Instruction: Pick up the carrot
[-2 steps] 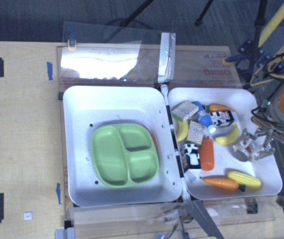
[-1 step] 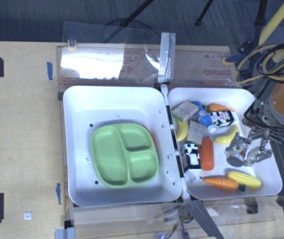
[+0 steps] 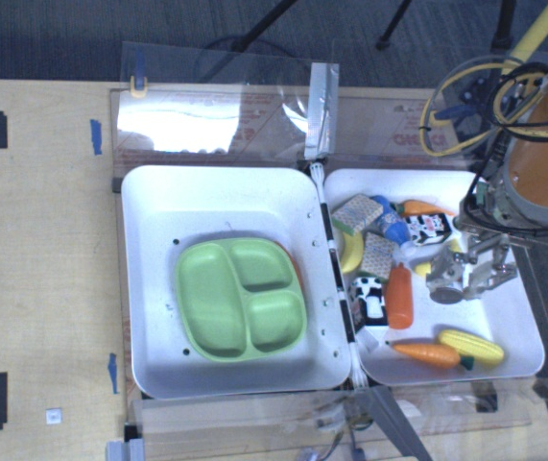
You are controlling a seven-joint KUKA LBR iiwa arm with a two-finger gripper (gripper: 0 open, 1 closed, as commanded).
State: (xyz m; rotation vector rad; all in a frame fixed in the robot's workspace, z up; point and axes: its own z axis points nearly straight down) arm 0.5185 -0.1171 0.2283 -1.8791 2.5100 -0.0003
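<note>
The gripper (image 3: 458,279), finger state unclear, hangs above the carrot (image 3: 427,352).

The carrot (image 3: 427,352) lies in the right bin (image 3: 523,329), beside the corn (image 3: 472,346).

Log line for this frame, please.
claw over right bin, nothing seen held | carrot at front, beside corn | green tray in left bin

Grey arm (image 3: 518,195) with broad orange band (image 3: 542,166); silvery metal gripper (image 3: 461,275); dark cables at wrist.
</note>
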